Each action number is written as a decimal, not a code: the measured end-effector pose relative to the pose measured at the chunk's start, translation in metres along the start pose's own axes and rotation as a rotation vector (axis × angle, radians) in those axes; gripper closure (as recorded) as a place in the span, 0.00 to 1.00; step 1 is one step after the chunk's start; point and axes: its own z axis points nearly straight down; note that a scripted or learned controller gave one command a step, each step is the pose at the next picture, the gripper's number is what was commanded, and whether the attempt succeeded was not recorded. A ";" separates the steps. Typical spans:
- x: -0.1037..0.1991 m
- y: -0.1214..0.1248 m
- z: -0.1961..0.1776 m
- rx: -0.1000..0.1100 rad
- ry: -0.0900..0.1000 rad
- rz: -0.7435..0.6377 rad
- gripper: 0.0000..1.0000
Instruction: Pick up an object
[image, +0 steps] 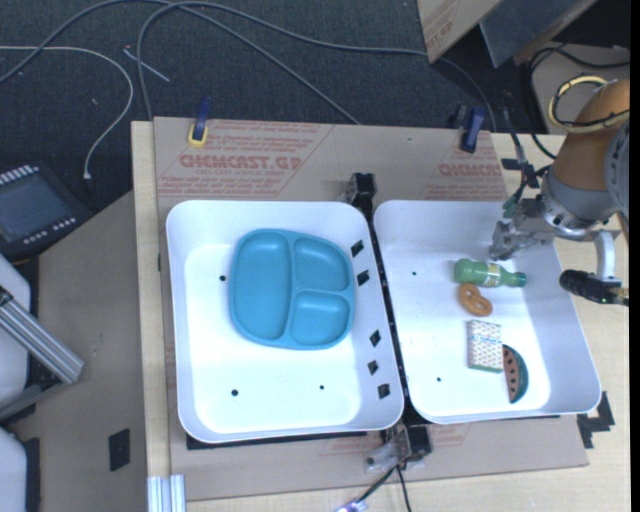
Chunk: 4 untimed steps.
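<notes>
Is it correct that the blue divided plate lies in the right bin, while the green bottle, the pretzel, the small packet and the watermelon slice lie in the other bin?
Not quite. The camera view shows the blue divided plate in the left bin. The green bottle, pretzel, small packet and watermelon slice lie together in the right bin.

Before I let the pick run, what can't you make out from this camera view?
- Gripper: small and dark over the right bin; jaws' state unreadable.
- Green bottle: whether the gripper touches it, unclear from above.
- Arm: cut off by the view's right edge.
- Patterned packet: print too small to read.
- Watermelon slice: overlaps the packet's edge; contact unclear.
</notes>
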 end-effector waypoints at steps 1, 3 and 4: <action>0.007 0.004 -0.062 0.000 0.001 0.000 1.00; 0.016 0.011 -0.156 -0.001 0.000 0.000 1.00; 0.070 0.003 -0.143 0.008 0.005 -0.004 1.00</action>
